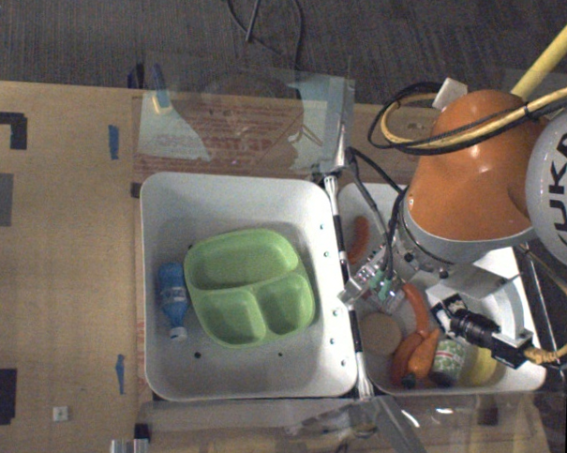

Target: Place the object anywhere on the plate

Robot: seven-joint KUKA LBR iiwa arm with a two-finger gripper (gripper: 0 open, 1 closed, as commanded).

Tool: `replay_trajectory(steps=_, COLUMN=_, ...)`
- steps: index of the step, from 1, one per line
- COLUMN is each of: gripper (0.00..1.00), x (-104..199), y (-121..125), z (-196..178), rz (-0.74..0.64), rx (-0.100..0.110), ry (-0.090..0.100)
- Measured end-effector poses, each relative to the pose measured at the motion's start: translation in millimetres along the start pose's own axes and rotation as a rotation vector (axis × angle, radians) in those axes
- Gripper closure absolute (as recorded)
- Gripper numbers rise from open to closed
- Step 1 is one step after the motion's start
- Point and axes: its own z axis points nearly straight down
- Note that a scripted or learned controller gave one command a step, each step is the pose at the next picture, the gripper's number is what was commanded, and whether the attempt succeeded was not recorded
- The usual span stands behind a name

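In the left bin [162,216] a green three-compartment plate [250,287] lies near the middle, tilted slightly so that its two smaller compartments face the lower right. Just beside the plate's left edge a small blue plastic bottle [172,299] lies on its side on the bin floor, cap toward the bottom of the view.

The arm [473,173] reaches in from the right and hangs over the right bin [530,372], its orange band and grey wrist covering most of that bin's upper half. The wrist points down and toward the divider between the two bins, and the gripper [375,286] shows at its lower left tip, close to the right bin's left wall. The gripper is seen end-on and blurred, so whether it is spread, closed or pinching anything cannot be told.

Below the gripper, on the right bin's floor, lies a cluster of toy foods: a round brown disc [382,335], an orange carrot [407,358] leaning beside a second orange piece [425,352], a small green-labelled can [448,361] and a yellow item [482,367], all touching or nearly so. A reddish sausage shape [417,309] lies just beside the gripper's right, and another [359,238] lies along the bin's left wall higher up. None of these is on the plate.

A black cable connector [471,325] juts from the wrist over the cluster.
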Motion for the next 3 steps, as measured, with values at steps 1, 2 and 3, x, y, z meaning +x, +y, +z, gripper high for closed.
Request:
replay_trajectory(steps=1, gripper=1.00, x=-8, y=-4, z=-54, rz=-0.026, rx=-0.002, ry=-0.002)
replay_trajectory(steps=2, gripper=1.00, x=-71, y=64, z=-159, rz=-0.176, rx=-0.004, ry=-0.005)
replay_trajectory(steps=3, gripper=1.00, x=-10, y=-3, z=-86, rz=-0.152, rx=-0.001, ry=-0.002)
